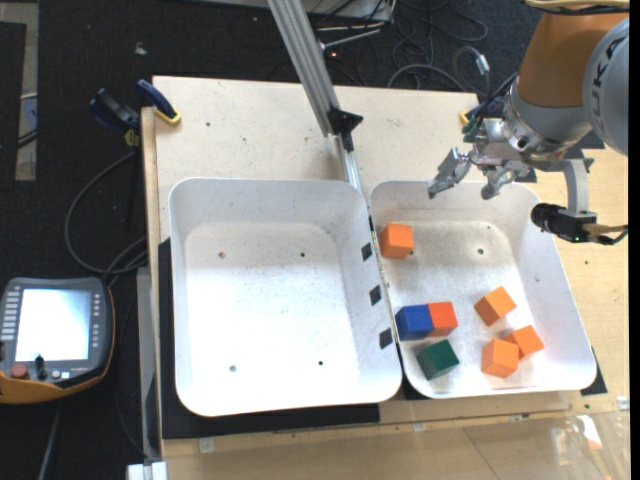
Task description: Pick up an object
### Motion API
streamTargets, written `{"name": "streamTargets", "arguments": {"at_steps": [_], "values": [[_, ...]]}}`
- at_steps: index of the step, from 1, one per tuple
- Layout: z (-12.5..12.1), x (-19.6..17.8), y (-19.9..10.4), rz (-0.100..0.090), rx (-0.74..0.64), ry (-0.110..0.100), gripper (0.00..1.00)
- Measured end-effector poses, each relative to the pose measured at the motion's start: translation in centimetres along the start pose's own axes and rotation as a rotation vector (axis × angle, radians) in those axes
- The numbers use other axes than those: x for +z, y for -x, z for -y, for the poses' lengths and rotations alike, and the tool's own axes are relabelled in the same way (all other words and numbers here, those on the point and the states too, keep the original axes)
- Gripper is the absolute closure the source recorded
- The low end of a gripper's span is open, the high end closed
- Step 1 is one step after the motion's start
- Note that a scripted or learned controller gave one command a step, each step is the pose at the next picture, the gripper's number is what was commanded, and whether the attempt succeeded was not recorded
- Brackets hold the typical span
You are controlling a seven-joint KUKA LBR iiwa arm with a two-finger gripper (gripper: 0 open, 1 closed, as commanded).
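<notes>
The tool hung open and held nothing, over the far edge of the right bin. The nearest orange block sat below it, toward the middle divider.

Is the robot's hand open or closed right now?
Open. The hand hangs above the right bin's far edge with its two fingers spread apart and nothing between them.

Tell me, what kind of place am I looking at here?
Most likely a robotics lab: a robot arm's gripper hangs over a white bin of coloured blocks, with a handheld control pendant and loose cables around.
</notes>
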State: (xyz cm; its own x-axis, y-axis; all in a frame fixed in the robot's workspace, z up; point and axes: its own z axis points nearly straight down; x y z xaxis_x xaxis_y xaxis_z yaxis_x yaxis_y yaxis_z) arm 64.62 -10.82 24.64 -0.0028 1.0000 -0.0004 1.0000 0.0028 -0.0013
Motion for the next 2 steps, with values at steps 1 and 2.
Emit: {"name": "streamTargets", "arguments": {"at_steps": [1,2], "values": [[-1.1,13.3,0.2,-0.005,0.003,0.008,0.0],[-2.2,4.7,-13.3,-0.003,-0.007,0.008,0.0]]}}
